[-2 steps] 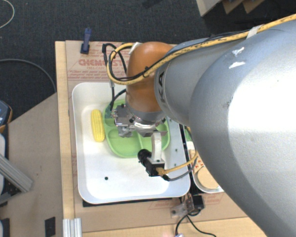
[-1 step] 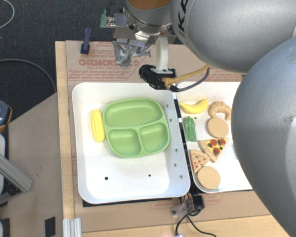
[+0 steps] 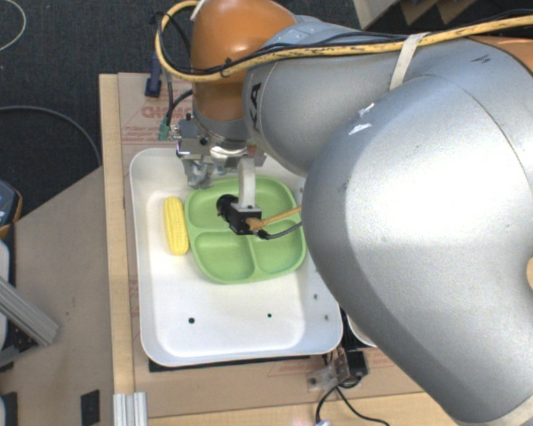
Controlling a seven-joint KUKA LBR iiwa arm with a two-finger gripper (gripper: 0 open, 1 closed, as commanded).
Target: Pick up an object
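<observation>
A yellow corn cob (image 3: 175,225) lies on the floor of the left white bin (image 3: 222,327), just left of a green divided plate (image 3: 249,260). My gripper (image 3: 200,176) hangs low over the bin's far end, above the plate's far left rim and a little beyond the corn. It touches neither that I can see, and nothing shows held in it. The arm's orange band and grey body hide the far part of the bin and everything to the right.
The bin's near half is bare white floor with two small dark dots. The plate's near rim and right compartments show. Brown bench board frames the bin on the left and front. The arm's bulk covers the right bin.
</observation>
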